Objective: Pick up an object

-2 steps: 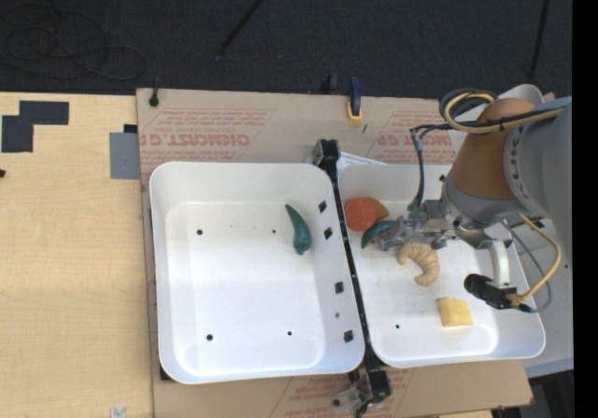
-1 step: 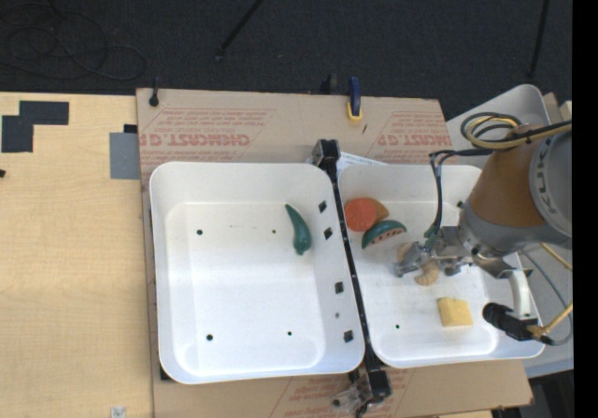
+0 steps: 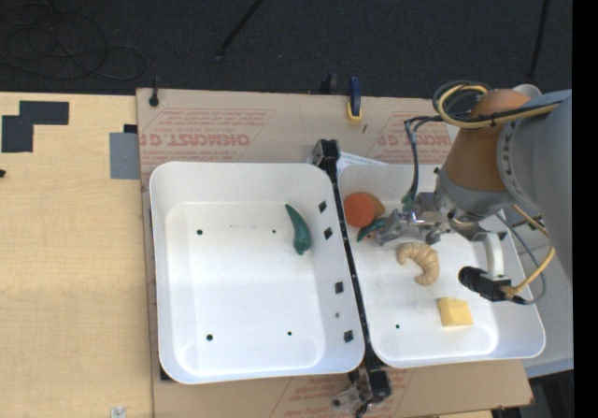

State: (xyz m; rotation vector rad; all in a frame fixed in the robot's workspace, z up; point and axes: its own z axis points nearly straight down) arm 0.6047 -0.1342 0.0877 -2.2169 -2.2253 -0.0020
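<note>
Orange ball (image 3: 363,209) in right bin (image 3: 523,337), no long axis, just left of hand (image 3: 388,229); hand's grip unclear, seemingly beside ball. One croissant (image 3: 420,262), one yellow block (image 3: 455,312); one green pepper (image 3: 299,229) in left bin (image 3: 177,332), lying near-upright in frame

Gripper (image 3: 381,231) low, arm (image 3: 486,159) bent leftward

The left bin (image 3: 187,313) offered wide open floor; only a green pepper (image 3: 299,229) lay near its right wall, toward the back. The right bin (image 3: 523,346) was more crowded. The arm (image 3: 491,159) hung over its back part, and the hand (image 3: 392,229) was low just beside an orange ball (image 3: 363,209) near the divider (image 3: 341,257) between the bins. A croissant (image 3: 420,262) lay close in front of the hand. A yellow block (image 3: 455,312) sat further to the front. The front left part of that bin stayed free.
</note>
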